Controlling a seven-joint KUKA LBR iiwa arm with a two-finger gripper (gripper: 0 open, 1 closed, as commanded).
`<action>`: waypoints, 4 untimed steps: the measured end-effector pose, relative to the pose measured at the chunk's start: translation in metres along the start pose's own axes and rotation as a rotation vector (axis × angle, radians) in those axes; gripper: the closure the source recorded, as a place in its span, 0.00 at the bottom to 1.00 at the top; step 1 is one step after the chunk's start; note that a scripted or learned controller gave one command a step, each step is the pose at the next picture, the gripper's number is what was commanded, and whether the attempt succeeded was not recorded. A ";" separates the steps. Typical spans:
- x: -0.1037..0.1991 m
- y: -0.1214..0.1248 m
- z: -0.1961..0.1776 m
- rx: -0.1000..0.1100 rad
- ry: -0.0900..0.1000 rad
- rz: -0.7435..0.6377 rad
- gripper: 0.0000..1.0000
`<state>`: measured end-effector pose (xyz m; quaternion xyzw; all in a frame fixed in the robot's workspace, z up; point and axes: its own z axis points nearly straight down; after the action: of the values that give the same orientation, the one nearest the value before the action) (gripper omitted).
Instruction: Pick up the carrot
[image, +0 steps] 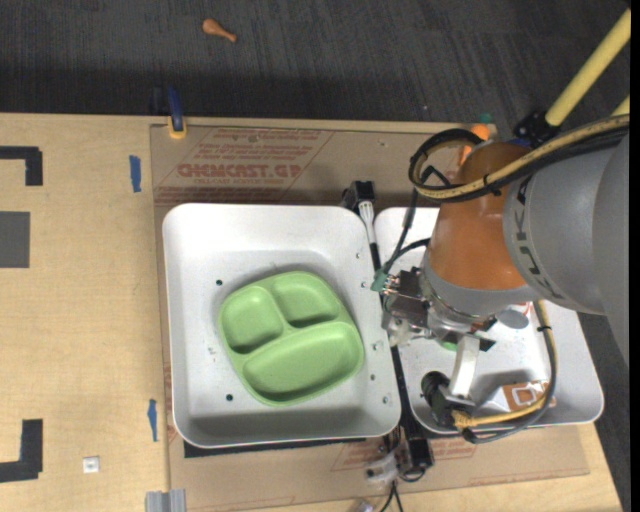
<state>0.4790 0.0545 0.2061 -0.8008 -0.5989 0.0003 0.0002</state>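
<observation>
Carrot hunting gives us no sure answer: we cannot pick it out for certain. In the right bin (578, 385) we see a small orange-and-white thing (522, 396) near the front right corner. It is partly hidden, and we cannot say whether that is the carrot.

The gripper (410, 305) hangs low over the left part of that same bin, close to the wall it shares with the left bin (190, 300). The grey arm (570, 230) and its orange band (475, 235) cover it from above, so we cannot tell whether it is open, closed or holding anything.

In the left bin lies a green divided plate (290, 335) with three compartments, turned askew near the middle.

Both bins rest on a cardboard sheet (240, 165) with red print, laid on the wooden bench (80, 300). On the dark floor (350, 50) beyond the bench, a small orange scrap (218, 30) lies well apart from both bins.
</observation>
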 end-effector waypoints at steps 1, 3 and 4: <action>0.006 -0.001 -0.058 -0.002 0.001 -0.182 1.00; 0.001 -0.001 0.022 0.005 -0.001 0.705 1.00; -0.023 0.030 -0.066 0.000 0.000 0.416 1.00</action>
<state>0.5017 0.0235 0.2718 -0.9073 -0.4205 0.0003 0.0000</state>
